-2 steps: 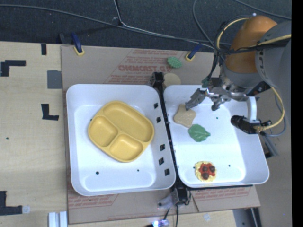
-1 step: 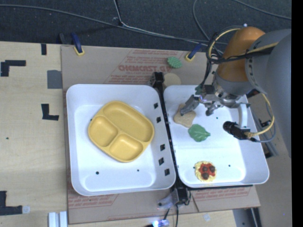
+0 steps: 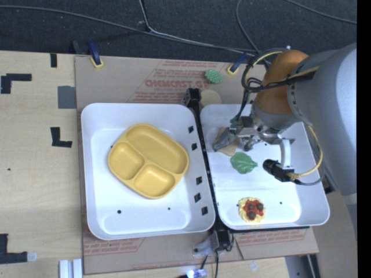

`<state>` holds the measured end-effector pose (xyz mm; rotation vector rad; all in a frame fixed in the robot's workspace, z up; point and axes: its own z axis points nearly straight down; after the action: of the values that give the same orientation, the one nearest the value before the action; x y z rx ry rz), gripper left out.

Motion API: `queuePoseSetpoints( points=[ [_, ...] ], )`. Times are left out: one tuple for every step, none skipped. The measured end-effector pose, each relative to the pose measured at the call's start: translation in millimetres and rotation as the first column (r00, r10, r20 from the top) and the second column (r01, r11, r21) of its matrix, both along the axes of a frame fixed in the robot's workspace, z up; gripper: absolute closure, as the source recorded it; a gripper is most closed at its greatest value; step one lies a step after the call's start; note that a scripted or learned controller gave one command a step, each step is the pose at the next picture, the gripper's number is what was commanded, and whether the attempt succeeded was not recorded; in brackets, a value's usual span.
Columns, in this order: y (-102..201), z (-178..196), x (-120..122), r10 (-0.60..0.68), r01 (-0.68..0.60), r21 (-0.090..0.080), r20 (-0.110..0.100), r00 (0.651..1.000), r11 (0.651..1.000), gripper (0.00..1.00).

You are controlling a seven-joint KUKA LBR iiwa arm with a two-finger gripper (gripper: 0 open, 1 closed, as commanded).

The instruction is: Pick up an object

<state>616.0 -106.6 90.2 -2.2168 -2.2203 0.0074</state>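
Roughly diagonal: green leaf (image 3: 244, 164), stem lower-right.

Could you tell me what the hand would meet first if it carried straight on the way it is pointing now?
Probably the pale object beside the green leaf-shaped toy: the hand points down and leftward into the right bin, just above it. Depth is unclear, so it might reach the bin floor instead.

Two bins sit side by side at the middle of the frame. The left bin (image 3: 93, 172) holds a divided tray (image 3: 148, 160) near its centre. In the right bin (image 3: 313, 210), a leaf-shaped piece (image 3: 243, 163) lies mid-bin just below the gripper (image 3: 232, 141), and a small round pizza-like piece (image 3: 251, 208) lies near the lower edge. Above the bins, on the board (image 3: 145, 80), rests a small knobbly piece (image 3: 213, 76).
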Motion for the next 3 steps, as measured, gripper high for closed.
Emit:
queuePoseSetpoints(
  points=[
    [1, 13, 1, 0.002, -0.002, 0.000, 0.003, 1.000, 1.000, 1.00],
    [2, 56, 5, 0.000, 0.000, 0.000, 0.009, 1.000, 1.000, 1.00],
    [-1, 117, 0, -0.001, 0.001, 0.000, 0.010, 1.000, 1.000, 1.00]
  ],
)
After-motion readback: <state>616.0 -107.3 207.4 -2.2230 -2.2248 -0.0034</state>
